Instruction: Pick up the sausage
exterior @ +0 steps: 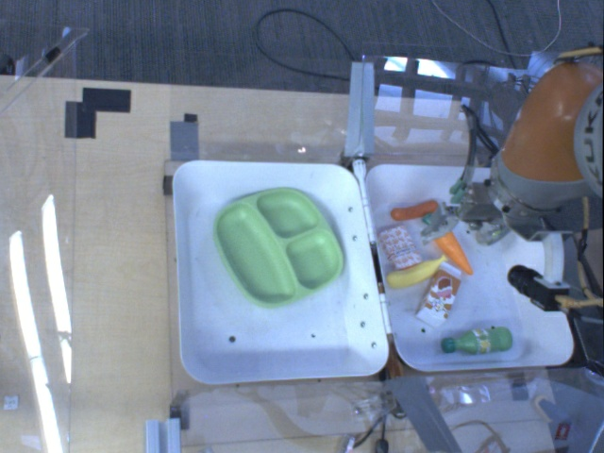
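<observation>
The sausage (413, 210), a short reddish-orange link, lies flat near the back left of the right bin (557, 347). My gripper (444, 221) hangs just to the right of it, low over the bin, between the sausage and an orange carrot (454, 253). The arm's grey wrist and orange band reach in from the right and hide the bin's back right part.
The right bin also holds a pink packet (398, 245), a yellow banana (415, 274), a small carton (439, 297) and a green bottle (478, 341) near the front. A green divided plate (278, 245) sits in the left bin (203, 347).
</observation>
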Motion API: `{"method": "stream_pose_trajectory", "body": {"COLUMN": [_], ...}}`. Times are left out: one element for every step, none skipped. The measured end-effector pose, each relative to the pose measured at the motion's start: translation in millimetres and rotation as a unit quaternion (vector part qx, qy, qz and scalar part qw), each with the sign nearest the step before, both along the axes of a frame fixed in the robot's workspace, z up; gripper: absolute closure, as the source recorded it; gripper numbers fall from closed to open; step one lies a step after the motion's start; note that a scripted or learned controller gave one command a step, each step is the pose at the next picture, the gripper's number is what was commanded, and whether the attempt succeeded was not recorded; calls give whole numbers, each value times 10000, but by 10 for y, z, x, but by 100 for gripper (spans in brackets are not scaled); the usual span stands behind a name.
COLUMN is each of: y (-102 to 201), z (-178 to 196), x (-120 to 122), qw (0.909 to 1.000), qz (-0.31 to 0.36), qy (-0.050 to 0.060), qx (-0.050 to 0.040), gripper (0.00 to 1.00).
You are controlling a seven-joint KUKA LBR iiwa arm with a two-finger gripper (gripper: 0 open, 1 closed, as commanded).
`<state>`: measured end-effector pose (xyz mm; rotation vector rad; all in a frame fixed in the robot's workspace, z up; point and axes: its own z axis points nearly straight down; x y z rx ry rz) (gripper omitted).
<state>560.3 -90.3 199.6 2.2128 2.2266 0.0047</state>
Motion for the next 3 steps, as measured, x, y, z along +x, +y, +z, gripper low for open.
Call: {"method": "stream_pose_trajectory", "body": {"y": [90, 77, -77], "z": [-1116, -1106, -1123], "x": [655, 154, 774], "qw": [9998, 9997, 9552], "qz": [-217, -242, -2961], "qy": [-32, -33, 7], "qx": [-3, 2, 10], "gripper": [0, 0, 0]}}
